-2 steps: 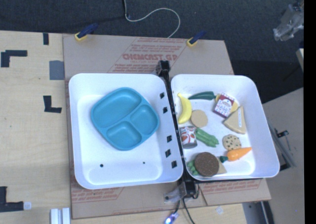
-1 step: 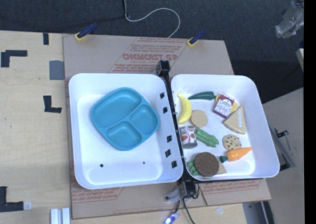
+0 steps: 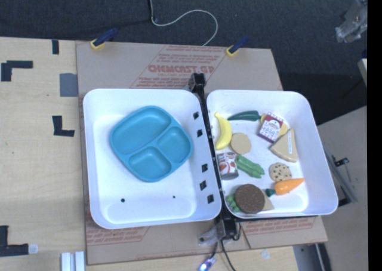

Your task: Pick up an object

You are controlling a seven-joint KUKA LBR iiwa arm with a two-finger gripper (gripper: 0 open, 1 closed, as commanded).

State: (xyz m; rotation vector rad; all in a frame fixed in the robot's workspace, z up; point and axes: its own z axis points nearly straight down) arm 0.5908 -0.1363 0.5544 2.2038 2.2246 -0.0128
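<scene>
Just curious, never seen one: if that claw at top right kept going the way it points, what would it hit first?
The gripper is blurred, so its heading is unclear. It appears beyond the right bin, over dark floor; straight down, it would probably meet that floor first.

Blurred grey robot part (image 3: 353, 24)
</scene>
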